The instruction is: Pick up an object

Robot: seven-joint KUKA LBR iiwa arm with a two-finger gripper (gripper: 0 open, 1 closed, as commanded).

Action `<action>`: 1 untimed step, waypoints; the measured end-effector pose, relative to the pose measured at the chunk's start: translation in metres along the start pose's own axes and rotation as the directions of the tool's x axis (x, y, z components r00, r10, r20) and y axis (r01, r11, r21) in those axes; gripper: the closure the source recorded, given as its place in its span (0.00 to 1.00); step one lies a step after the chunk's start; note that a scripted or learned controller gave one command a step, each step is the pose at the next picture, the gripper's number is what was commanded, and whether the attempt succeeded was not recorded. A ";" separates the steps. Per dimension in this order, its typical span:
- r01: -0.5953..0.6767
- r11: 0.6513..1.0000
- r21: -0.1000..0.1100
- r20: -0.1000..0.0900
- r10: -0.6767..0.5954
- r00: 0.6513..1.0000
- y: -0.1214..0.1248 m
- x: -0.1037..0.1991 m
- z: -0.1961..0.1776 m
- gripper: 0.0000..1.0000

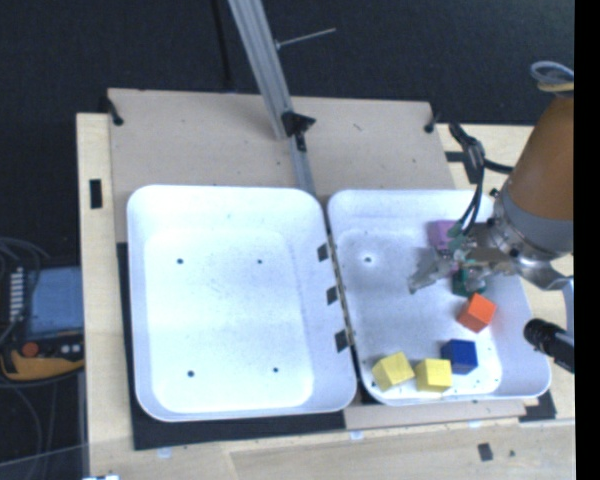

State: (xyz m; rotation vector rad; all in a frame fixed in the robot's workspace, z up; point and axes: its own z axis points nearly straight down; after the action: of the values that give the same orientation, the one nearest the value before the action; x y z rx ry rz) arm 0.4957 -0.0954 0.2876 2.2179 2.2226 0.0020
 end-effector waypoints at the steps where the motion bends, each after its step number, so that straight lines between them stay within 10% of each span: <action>1: -0.004 1.000 -0.001 0.000 0.004 1.000 0.000 0.000 0.000 0.00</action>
State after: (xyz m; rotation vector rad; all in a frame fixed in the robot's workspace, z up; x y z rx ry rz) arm 0.4957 -0.0956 0.2876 2.2211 2.2177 0.0029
